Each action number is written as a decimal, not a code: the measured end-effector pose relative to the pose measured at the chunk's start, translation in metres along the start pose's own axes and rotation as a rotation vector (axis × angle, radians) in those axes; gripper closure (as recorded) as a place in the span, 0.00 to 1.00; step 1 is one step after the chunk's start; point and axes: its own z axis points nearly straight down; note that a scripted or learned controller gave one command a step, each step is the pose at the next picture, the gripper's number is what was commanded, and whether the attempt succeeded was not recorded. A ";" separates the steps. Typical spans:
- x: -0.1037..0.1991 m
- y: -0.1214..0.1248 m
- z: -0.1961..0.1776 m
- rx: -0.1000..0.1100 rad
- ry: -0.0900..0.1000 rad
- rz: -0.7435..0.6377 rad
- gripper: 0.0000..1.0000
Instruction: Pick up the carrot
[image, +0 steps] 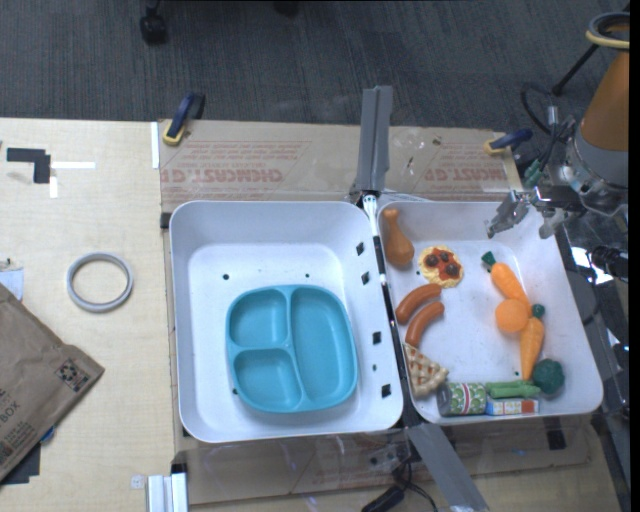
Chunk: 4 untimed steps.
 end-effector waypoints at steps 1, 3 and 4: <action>-0.039 -0.013 0.115 0.005 0.011 0.142 0.00; 0.027 -0.006 0.004 -0.002 -0.001 0.160 1.00; -0.012 -0.072 0.100 -0.001 0.000 0.050 1.00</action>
